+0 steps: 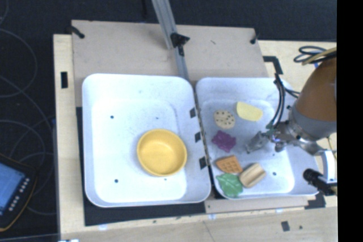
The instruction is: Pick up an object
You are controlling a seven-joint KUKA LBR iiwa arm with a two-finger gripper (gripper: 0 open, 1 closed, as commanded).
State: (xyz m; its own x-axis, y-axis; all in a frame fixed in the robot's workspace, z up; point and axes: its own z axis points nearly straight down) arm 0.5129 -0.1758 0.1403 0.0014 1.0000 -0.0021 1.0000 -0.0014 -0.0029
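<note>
Arm reaching in from the right, gripper (256, 143) low over the right bin (282, 181), too small and blurred to tell how its jaws stand. Just beside it sit the purple piece (224, 140), cookie (224, 118) and yellow piece (249, 111); waffle (228, 165), bread roll (252, 174) and green leaf (229, 185) nearer front. Yellow bowl (162, 151) sits in the left bin (108, 139).

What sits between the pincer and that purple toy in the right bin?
Nothing visible. The pincer hangs over bare bin floor just right of the purple toy; the cookie and waffle piece lie off that line.
</note>
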